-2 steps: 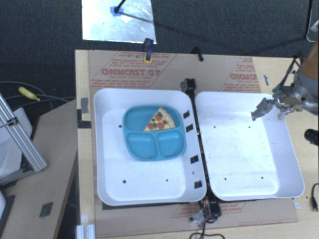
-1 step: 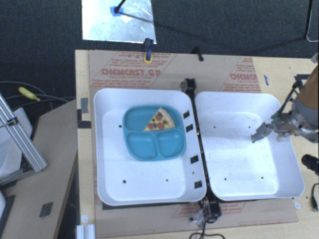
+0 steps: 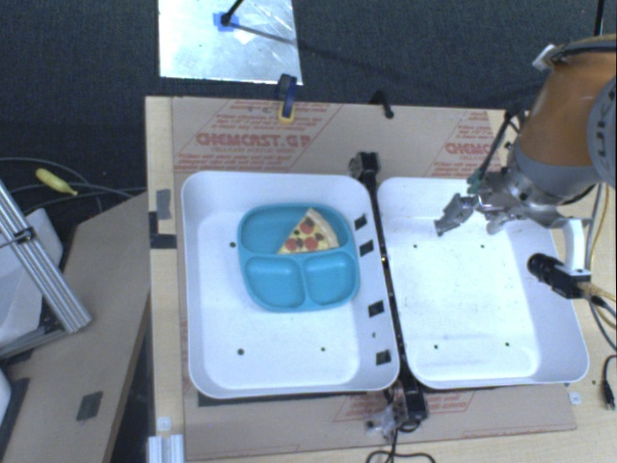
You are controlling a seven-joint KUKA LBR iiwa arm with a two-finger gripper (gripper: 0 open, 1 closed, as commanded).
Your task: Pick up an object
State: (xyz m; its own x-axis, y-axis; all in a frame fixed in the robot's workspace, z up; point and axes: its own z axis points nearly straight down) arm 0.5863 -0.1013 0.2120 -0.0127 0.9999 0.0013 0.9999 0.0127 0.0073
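- White plastic forms the two shallow bins, which are set side by side on a brown board printed with red lettering; the left bin (image 3: pixel 222 355) and the right bin (image 3: pixel 501 345) are joined along a dark central seam fitted with small black clips.
- A blue divided plate (image 3: pixel 289 283) is seen near the middle of the left bin, with three compartments.
- A toy pizza slice (image 3: pixel 313 232), yellow with red spots, is lying in the plate's upper compartment, its tip pointed away from the camera; it is the only loose object shown in the bins.
- The grey arm with its orange band (image 3: pixel 569 95) is seen entering from the right edge of the view, above the upper right part of the right bin.
- The gripper (image 3: pixel 469 212) is held over the upper part of the right bin, well apart from the plate and the pizza slice. Two metallic fingers (image 3: pixel 449 220) are seen spread apart, so the pincer is read as open, and nothing is seen between them.
- A sheet of silvery foil (image 3: pixel 193 27) is lying on the dark floor beyond the board.
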